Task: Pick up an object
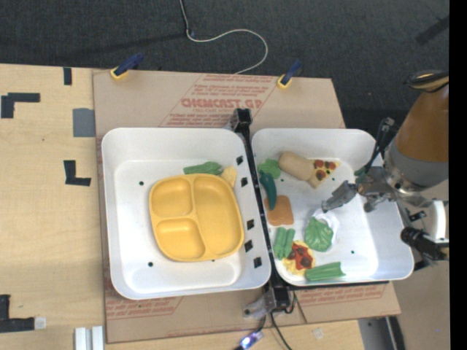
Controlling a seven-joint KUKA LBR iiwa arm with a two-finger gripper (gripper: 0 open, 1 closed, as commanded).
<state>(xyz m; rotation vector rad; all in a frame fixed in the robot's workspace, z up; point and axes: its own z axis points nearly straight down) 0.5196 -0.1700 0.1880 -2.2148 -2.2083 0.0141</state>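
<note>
The right bin (365,141) holds several toy foods. A tan bread roll (295,165) lies next to a pizza slice (325,168). A green pepper (267,175) and an orange-brown piece (280,211) sit by the left wall. A green lettuce leaf (318,234) lies near the middle. Green beans (284,240), a second pizza slice (298,256) and a green pod (324,271) lie along the front. My gripper (354,200) hovers over the bin's right half, just up and right of the lettuce. It is open, with nothing between its fingers.
The left bin (124,195) holds a yellow divided plate (195,217), with a green leaf (203,168) and a yellow bit behind it. A black divider (252,195) runs between the bins. My arm (423,137) comes in from the right. A cable (219,35) lies behind the bench.
</note>
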